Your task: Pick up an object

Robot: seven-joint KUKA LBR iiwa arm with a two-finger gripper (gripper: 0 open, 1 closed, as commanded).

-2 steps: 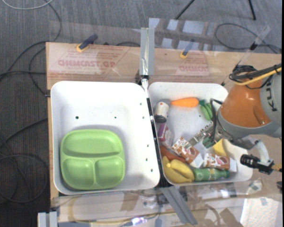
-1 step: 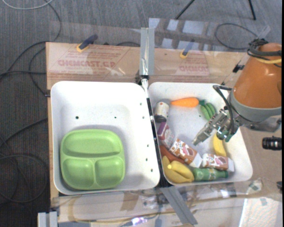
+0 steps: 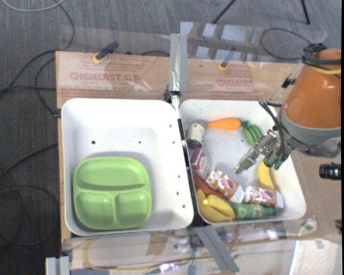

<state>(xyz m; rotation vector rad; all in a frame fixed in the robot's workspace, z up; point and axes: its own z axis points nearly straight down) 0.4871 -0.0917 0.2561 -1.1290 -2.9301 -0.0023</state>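
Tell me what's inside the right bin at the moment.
The right bin holds a toy carrot, green pods, a banana, a small can, snack packets, a yellow toy and a green bottle. The gripper and wrist cover part of the floor.

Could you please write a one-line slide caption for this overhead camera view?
KUKA gripper poised over the right bin of toy food beside a banana; green divided plate in the left bin.

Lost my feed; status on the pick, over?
Gripper open, nothing held, low over right bin. Banana just beside it. Carrot and cartons crowd nearby.
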